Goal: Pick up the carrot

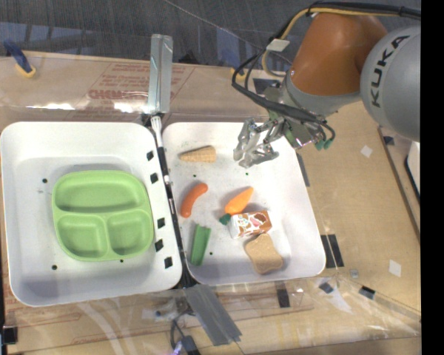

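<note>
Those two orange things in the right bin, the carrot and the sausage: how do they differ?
The carrot tapers to a point and has a small green stub at its lower end, while the sausage is evenly thick with rounded ends. The carrot is a brighter, yellower orange; the sausage is redder. The carrot lies near the bin's middle, beside a small packet; the sausage lies nearer the left wall. Both lie flat and slant the same way.

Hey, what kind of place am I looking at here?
Likely a robotics lab test bench: a KUKA arm with its tool over a white bin of toy food such as a carrot, beside a green tray.
</note>
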